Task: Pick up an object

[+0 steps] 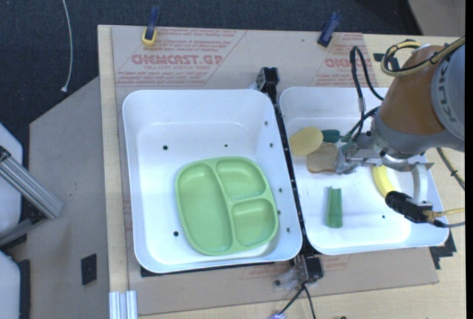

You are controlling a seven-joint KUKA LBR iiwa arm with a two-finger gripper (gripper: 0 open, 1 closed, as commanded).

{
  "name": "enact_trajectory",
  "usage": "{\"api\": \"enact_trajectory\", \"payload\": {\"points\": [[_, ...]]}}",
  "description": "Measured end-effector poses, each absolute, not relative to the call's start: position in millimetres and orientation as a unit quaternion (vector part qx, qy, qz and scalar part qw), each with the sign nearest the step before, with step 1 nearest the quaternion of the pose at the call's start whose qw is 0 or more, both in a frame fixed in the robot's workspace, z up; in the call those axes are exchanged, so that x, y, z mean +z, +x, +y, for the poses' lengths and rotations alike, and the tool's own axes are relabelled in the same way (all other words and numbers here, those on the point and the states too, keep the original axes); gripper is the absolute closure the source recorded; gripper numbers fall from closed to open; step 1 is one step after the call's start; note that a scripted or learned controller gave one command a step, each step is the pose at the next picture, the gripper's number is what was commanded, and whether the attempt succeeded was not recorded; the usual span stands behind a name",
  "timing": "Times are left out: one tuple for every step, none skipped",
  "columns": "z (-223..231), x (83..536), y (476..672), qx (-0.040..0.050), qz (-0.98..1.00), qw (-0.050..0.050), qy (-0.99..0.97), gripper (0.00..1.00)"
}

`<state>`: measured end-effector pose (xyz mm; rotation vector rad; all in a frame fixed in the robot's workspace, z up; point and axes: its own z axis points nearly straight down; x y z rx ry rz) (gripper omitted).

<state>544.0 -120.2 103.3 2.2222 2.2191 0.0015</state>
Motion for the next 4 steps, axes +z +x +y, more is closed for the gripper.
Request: {"api": "enact_trajectory", "payload": {"points": [[-121.1, 162.2, 554.5, 0.0017, 0.708, 0.003, 0.707, 1.0], [-122.9, 226.3, 556.7, 0.0019, 0.708, 0.003, 0.707, 1.0], [-123.0, 233.0, 557.3, 0.0007, 0.707, 0.002, 0.707, 1.0], [-61.8, 235.1, 577.9, 0.0017, 0.71, 0.001, 0.705, 1.0]]}}
